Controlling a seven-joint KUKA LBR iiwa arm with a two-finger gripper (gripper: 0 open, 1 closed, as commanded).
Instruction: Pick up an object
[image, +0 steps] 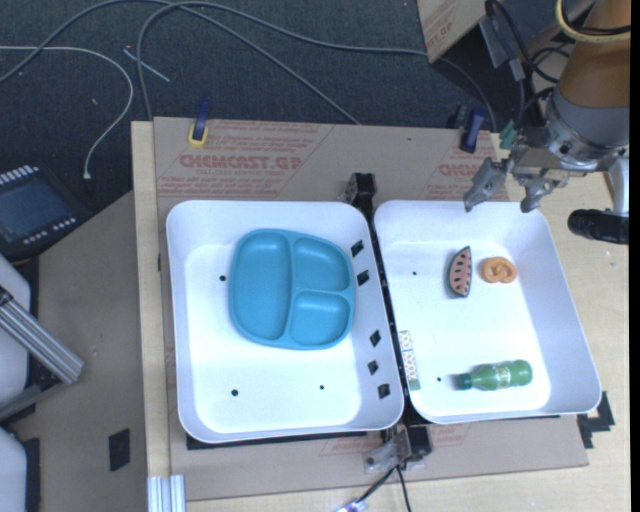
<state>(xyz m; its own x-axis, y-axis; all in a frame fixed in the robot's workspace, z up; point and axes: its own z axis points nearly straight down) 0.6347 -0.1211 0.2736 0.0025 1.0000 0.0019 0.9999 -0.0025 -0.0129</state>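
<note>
Nearest the camera in the right bin (575, 385): a green bottle (497, 376) lying on its side by the front wall, cap end pointing left. Further back, a watermelon slice (460, 271) and, just beside it to the right, a small orange pretzel-like piece (498, 269), apart but close. Left bin (190, 330) holds a blue divided plate (292, 288), roughly centred. At the far rim of the right bin the gripper (507, 187) hangs with its two fingers spread and nothing between them, above the back wall and well apart from all three small items. Read: pre-grasp stage, no pick made yet, target not committed as far as I can tell. Closest candidates are the slice and the orange piece, both forward of the gripper. Next move likely needs a shift forward over one of them, then a straight descent with the fingers straddling it. Slice is thin and flat, so the fingers should close across its narrow width. The pair sit close; a sloppy approach could nudge the neighbour. Bottle is round, may roll.
</note>
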